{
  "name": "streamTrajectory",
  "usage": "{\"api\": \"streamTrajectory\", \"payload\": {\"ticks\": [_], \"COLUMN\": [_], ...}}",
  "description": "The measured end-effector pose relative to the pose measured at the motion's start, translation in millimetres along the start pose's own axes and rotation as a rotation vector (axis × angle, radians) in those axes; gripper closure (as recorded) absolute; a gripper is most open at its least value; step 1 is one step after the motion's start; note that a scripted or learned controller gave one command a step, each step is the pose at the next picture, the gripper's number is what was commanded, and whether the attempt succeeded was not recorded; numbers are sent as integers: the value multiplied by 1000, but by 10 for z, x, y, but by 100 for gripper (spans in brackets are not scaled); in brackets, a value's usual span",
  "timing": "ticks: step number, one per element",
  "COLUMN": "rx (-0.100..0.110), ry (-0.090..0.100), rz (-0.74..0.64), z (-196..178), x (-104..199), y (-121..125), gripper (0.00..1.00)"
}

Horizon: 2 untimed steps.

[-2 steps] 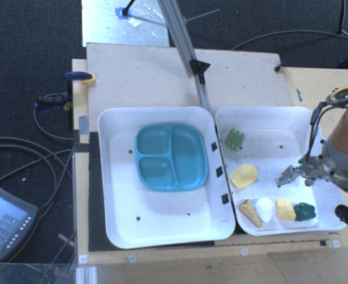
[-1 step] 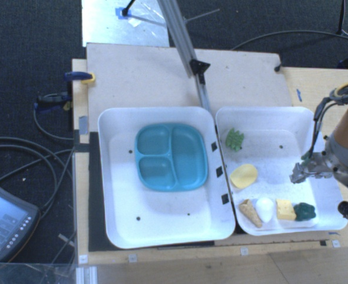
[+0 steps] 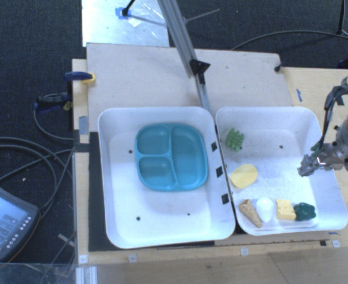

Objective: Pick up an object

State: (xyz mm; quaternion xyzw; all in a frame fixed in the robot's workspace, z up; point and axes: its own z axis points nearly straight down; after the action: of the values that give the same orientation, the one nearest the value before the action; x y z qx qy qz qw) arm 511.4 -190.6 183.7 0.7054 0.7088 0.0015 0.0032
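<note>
Objects for picking lie in the right bin (image 3: 325, 136): a green piece (image 3: 234, 139) near its back-left corner, a yellow slice (image 3: 244, 176) just below, and a front-edge row of cone (image 3: 250, 212), white egg (image 3: 264, 208), yellow block (image 3: 286, 209) and dark green lump (image 3: 305, 211). The gripper (image 3: 310, 165) hangs over the bin's right side (open or closed cannot be told), holding nothing visible. The isolated yellow slice looks the safest target: centre above it before descending, since the crowded row risks snagging neighbours.
</note>
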Motion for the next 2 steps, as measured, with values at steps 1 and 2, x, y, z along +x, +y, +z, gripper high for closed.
{"api": "streamTrajectory", "payload": {"ticks": [1,2], "rx": [-2,4], "ry": [0,4], "rz": [-2,-6], "z": [-495,-423], "x": [-7,470], "y": [26,136], "gripper": [100,100]}}
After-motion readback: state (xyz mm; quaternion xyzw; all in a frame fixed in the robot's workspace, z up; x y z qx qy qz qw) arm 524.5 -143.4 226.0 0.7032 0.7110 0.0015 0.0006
